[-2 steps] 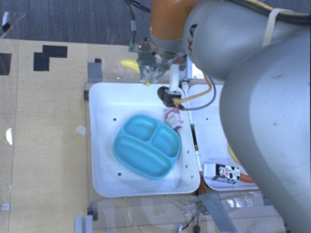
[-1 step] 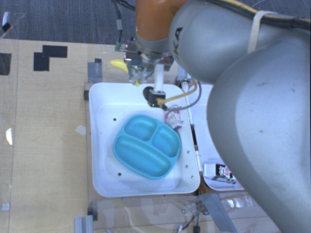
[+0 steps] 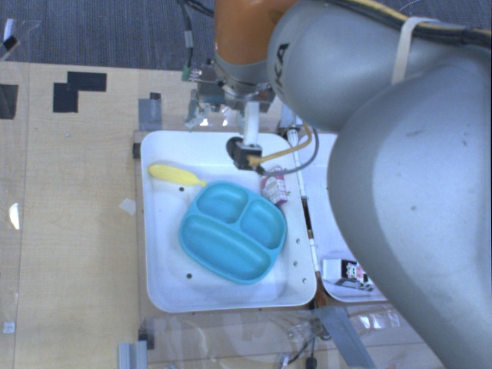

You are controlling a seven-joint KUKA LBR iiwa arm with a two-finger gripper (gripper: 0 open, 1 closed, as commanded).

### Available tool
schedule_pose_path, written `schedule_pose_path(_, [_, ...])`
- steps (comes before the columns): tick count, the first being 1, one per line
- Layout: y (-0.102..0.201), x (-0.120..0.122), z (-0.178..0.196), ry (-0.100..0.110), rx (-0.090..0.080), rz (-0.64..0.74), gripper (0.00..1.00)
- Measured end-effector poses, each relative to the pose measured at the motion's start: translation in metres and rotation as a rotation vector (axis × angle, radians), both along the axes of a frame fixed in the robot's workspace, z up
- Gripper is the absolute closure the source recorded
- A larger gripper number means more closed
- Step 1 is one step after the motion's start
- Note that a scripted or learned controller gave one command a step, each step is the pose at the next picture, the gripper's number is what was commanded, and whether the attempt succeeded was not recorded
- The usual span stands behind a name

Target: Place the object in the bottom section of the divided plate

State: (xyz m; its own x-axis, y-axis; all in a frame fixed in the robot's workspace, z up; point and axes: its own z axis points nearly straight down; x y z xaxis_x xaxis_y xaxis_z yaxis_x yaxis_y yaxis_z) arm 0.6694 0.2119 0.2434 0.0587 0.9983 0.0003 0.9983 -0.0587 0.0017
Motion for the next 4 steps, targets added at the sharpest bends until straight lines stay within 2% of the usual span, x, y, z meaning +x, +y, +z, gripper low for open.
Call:
schedule_pose_path(1, [-0.015,-0.002,0.059,-0.002,0.001,0.017,0.0])
schedule_pose_path(2, [-0.052,0.001,0.105,-0.001,0.0,-0.006,0.0])
schedule_pose_path(3, [-0.099,0.001,0.107,0.001,-0.001,-0.047,0.0])
schedule_pose_path(4, [-0.126,0.001,0.148,-0.001,0.0,-0.058,0.0])
